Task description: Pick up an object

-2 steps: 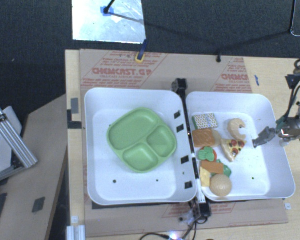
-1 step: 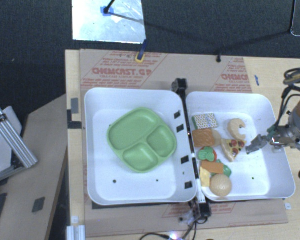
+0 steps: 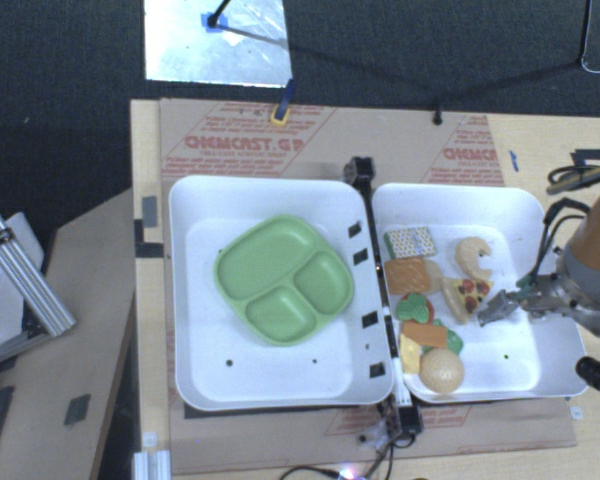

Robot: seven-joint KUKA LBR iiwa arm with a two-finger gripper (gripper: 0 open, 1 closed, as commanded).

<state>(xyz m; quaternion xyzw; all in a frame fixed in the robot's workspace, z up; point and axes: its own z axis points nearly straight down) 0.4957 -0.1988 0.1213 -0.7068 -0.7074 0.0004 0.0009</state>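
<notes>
Two white bins are seen side by side on the bench. The left bin [image 3: 195, 298] holds a green tray [image 3: 285, 280], set near its centre with three compartments, none of which bears anything. The right bin [image 3: 525, 218] holds the loose items, which are crowded toward its 9 o'clock side against the divider [image 3: 377, 278]; this leaves the 3 o'clock half bare, presumably so that the arm may come in from that side. A speckled tile [image 3: 410, 241] lies at 11 o'clock of the cluster, an orange cracker [image 3: 408, 274] just below it, a bagel piece [image 3: 473, 255] at 1 o'clock, and a pizza slice [image 3: 467, 296] at the middle. At 6 o'clock a round bun [image 3: 441, 370] rests beside a cheese wedge [image 3: 410, 352], with a red-and-green piece [image 3: 417, 309] and an orange strip [image 3: 426, 334] above them. No single item is named by the task, so any of these may be taken. The gripper [image 3: 498, 308] is held low at 3 o'clock of the pizza slice, just beside it and perhaps touching it. Whether the pincer is apart or together cannot be told, and nothing is seen lifted. It is judged that the slice is being approached; the crowding may cause a neighbour to be nudged.
</notes>
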